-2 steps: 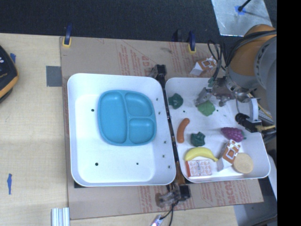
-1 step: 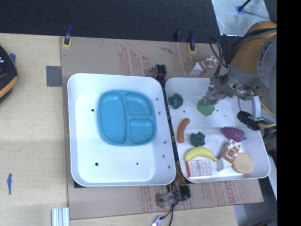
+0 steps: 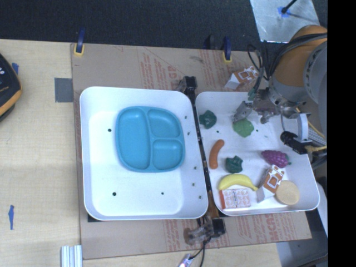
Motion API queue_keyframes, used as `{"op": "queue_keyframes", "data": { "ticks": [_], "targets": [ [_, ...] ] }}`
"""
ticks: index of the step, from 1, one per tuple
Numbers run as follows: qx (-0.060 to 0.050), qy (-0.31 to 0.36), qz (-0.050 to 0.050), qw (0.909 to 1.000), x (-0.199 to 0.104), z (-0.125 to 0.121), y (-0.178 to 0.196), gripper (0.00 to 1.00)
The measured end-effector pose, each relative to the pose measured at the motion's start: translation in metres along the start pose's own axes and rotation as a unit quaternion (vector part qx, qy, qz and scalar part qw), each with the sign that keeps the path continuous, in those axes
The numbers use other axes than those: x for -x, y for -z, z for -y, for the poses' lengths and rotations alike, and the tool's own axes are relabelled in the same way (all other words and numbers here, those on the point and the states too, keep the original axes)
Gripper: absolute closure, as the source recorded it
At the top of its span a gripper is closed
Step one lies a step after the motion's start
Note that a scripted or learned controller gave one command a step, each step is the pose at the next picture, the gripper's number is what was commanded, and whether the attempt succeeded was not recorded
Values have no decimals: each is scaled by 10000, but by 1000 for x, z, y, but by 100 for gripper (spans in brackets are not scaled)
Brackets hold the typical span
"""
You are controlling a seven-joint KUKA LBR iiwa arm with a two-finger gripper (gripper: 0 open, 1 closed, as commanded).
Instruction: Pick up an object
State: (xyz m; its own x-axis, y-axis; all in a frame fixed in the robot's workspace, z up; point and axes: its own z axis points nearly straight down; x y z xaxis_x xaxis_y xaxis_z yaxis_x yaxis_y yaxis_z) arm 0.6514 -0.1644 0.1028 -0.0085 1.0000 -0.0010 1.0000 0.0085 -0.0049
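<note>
My gripper (image 3: 251, 114) hangs over the upper part of the right bin (image 3: 311, 204). Its two grey fingers (image 3: 240, 114) stand apart, so it is open with nothing between them. A light green toy vegetable (image 3: 243, 128) lies on the bin floor just below the fingertips. Further objects in this bin are a dark green piece (image 3: 208, 118), an orange sausage (image 3: 216, 153), another dark green piece (image 3: 234, 163), a banana (image 3: 237, 181), purple grapes (image 3: 275, 158), a small carton (image 3: 272, 178), a round biscuit (image 3: 287, 192) and a red-and-white packet (image 3: 236, 198).
The left bin (image 3: 100, 199) holds a blue divided plate (image 3: 150, 138). A small carton (image 3: 242, 78) lies on the cardboard outside the right bin's top edge. The arm's grey and orange body (image 3: 300, 65) covers the right bin's upper right corner.
</note>
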Motion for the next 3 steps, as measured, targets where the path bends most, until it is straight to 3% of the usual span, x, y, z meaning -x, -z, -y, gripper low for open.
{"op": "queue_keyframes", "data": {
  "ticks": [1, 2, 3],
  "targets": [
    [-2, 13, 3, 10000, 1, 0, 11, 100],
    [-4, 16, 3, 10000, 0, 0, 11, 0],
    [27, -30, 2, 10000, 48, 25, 128, 0]
  ]
}}
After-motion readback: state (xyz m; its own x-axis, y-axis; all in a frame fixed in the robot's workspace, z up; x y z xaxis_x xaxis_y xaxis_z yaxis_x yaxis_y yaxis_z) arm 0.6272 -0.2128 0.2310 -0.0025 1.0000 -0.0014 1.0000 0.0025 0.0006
